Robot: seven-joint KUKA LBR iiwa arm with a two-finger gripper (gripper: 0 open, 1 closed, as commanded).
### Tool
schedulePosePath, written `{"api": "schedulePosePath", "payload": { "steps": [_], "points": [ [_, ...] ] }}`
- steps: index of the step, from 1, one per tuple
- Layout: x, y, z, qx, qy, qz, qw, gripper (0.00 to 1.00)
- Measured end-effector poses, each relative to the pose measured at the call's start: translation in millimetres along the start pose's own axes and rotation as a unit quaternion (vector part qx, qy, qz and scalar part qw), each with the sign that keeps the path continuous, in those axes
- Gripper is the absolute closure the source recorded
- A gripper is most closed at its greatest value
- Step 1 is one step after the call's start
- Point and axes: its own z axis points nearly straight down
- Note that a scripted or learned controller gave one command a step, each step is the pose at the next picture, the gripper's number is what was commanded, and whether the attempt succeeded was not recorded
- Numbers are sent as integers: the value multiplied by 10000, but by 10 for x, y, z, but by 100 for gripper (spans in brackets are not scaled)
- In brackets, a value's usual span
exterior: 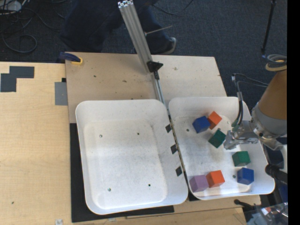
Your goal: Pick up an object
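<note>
While the jaws (230, 142), whose opening we cannot tell, hover in the right bin (187, 108), we find the dark green block (217, 138) just to their left.

bench (117, 76) | two white bins: left bin (89, 125), right bin (187, 146)

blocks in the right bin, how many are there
7. Blue block and orange block at the top, dark green block beside the hand, green block, blue block, orange block, purple block. The arm may hide more.
</note>
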Motion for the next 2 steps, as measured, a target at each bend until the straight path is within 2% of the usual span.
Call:
{"api": "schedulePosePath", "payload": {
  "steps": [2],
  "points": [
    [1159, 51, 49, 26, 18, -27, 10000, 100]
  ]
}}
